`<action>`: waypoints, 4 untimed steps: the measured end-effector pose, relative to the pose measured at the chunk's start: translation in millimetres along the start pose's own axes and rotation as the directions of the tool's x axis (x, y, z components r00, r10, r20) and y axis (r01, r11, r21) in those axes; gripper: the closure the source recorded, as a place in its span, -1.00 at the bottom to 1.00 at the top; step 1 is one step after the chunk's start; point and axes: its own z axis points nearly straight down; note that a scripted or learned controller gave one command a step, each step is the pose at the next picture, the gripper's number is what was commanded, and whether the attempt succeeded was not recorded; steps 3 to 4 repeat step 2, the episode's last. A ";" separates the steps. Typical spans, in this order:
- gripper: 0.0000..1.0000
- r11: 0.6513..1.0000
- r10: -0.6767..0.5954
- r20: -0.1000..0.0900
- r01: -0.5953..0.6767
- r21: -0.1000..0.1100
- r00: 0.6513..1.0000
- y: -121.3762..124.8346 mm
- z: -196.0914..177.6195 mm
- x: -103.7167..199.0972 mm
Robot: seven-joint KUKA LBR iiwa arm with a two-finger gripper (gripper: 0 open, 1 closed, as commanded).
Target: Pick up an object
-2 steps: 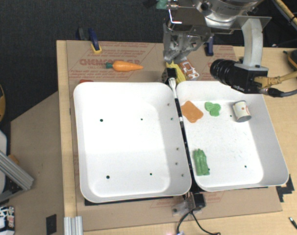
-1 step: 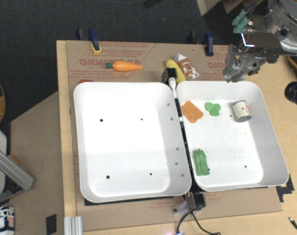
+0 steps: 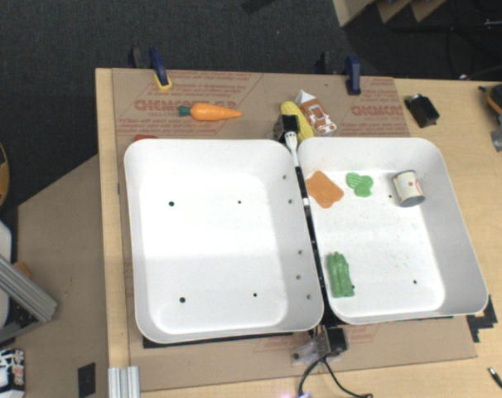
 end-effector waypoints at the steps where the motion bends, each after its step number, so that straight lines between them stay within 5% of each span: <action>1: 1.00 1.000 -0.007 0.001 0.007 -0.003 1.000 2.0 8.7 -92.3; 2: -1.00 1.000 -0.017 -0.001 0.017 -0.004 1.000 2.9 7.8 -86.7; 4: -1.00 1.000 -0.017 -0.001 0.017 -0.004 1.000 2.9 7.8 -86.7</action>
